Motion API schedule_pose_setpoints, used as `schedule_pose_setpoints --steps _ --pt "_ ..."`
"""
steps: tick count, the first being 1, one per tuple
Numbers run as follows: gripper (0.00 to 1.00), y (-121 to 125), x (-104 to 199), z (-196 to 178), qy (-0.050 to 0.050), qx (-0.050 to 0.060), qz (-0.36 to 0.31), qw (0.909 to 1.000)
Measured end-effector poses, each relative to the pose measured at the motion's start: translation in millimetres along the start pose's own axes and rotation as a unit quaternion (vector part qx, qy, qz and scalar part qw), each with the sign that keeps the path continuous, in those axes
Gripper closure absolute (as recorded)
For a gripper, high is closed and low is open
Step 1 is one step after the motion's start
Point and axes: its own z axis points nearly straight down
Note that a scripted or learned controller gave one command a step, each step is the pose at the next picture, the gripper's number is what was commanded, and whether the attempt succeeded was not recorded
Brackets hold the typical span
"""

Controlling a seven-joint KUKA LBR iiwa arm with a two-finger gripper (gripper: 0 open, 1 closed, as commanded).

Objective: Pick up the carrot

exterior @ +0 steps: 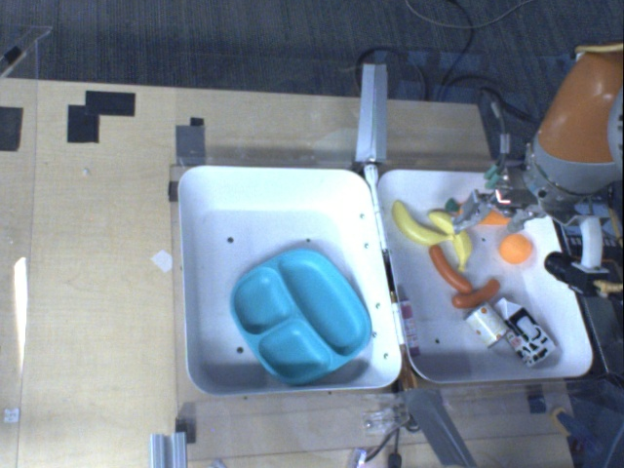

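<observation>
The carrot (494,218), partly hidden, is seen in the right bin (575,359) under the gripper (492,201), whose opening cannot be told; 2 bananas (419,226) lie just beside.

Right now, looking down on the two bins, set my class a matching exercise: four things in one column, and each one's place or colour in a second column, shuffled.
Things:
1. divided plate
2. bananas
3. orange ball
4. white carton

Descriptions:
A. yellow, at the far left of the right bin
B. blue, alone in the left bin
C. black-printed, at the near right of the right bin
D. round, close beside the arm's wrist, right bin

Pairs: 1-B, 2-A, 3-D, 4-C
</observation>
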Motion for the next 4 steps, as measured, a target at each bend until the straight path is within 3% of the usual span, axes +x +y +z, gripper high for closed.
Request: schedule_pose_setpoints --steps 1,2,3,4 --pt "0.00 21 -64 114 -0.001 -0.001 -0.001 1.0000" --pt "1.00 23 -63 103 0.000 -0.002 -0.002 1.0000" --pt "1.00 27 -69 117 -0.002 -0.004 -0.070 0.9976" --pt "1.00 81 -46 -7 -0.001 -0.003 -0.043 0.9991"
